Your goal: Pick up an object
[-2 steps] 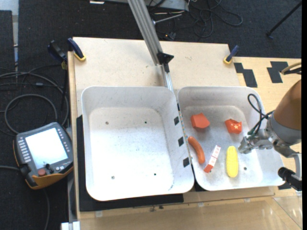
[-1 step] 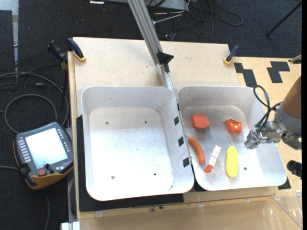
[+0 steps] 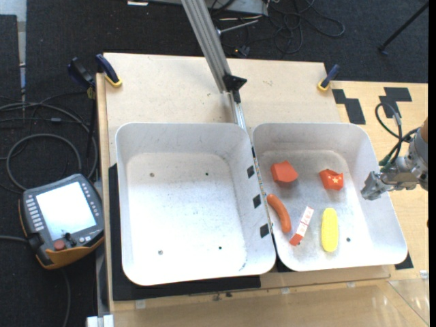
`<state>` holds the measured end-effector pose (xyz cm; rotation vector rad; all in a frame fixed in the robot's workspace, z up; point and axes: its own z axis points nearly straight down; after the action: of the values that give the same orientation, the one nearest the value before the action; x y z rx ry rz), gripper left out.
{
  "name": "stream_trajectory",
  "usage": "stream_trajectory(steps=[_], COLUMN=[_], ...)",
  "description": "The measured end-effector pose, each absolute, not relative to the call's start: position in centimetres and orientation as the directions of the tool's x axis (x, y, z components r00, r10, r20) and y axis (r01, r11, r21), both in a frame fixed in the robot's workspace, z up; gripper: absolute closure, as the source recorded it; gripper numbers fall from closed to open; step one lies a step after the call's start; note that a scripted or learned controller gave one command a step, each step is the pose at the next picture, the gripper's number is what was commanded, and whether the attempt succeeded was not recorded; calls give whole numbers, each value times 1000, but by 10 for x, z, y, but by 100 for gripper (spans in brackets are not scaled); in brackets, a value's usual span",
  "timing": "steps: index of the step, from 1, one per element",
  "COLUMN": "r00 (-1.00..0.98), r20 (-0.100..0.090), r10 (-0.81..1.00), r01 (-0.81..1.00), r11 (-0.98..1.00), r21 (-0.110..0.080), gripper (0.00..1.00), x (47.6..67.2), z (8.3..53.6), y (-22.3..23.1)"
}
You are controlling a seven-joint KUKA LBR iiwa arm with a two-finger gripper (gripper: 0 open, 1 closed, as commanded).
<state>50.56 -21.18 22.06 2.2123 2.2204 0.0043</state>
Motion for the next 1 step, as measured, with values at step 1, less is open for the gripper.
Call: stream_trajectory(steps=[1], r00=[-4], r20=[-3], r10=[1000], r01=[1000], r11=[4], r21=[6], gripper=[100], x=[507], z=[259], y=[-212])
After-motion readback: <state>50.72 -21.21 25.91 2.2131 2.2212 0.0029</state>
